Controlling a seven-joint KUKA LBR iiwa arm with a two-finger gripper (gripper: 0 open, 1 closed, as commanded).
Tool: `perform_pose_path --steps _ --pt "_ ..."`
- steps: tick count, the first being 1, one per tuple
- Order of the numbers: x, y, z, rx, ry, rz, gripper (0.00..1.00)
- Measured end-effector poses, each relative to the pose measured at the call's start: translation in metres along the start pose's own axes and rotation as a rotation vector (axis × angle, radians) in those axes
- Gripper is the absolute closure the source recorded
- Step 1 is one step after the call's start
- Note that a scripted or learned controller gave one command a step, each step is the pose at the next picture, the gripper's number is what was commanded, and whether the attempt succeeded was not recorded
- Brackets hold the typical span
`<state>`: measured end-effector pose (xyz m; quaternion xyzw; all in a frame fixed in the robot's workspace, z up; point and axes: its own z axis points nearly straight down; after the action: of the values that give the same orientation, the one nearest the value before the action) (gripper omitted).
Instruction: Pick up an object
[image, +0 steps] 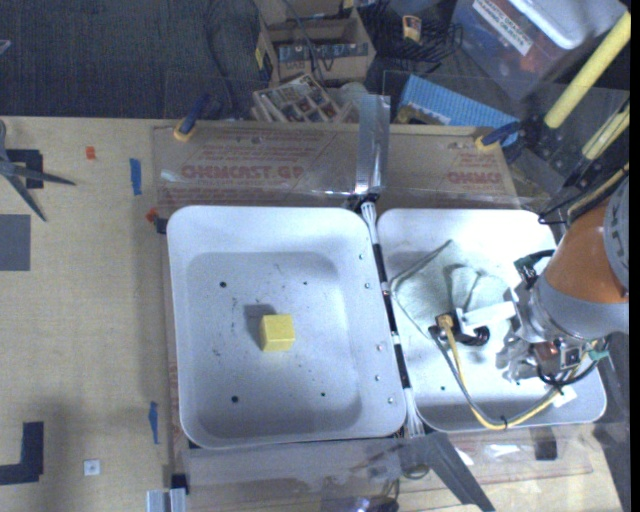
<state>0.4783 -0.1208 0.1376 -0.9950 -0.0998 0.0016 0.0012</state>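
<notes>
A small yellow block lies alone near the middle of the left bin. My gripper hangs low over the right bin, near its front right corner, well to the right of the block and across the ridge between the bins. The grey arm with its orange band comes in from the right edge and covers part of that bin's floor. Nothing shows in the gripper.
The two bins meet at a raised ridge. A clear plastic screen stands along their back edge. Bare wooden bench stretches to the left, with a few blue tape marks and black brackets.
</notes>
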Motion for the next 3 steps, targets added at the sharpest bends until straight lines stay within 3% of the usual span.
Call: perform_pose_path --steps 1,2,3 --pt "0.008 -0.035 -0.046 -0.002 0.002 -0.054 1.00" --pt "0.017 -0.079 -0.046 0.000 0.001 -0.231 1.00" --pt "0.012 -0.057 -0.046 -0.002 0.001 -0.202 1.00"
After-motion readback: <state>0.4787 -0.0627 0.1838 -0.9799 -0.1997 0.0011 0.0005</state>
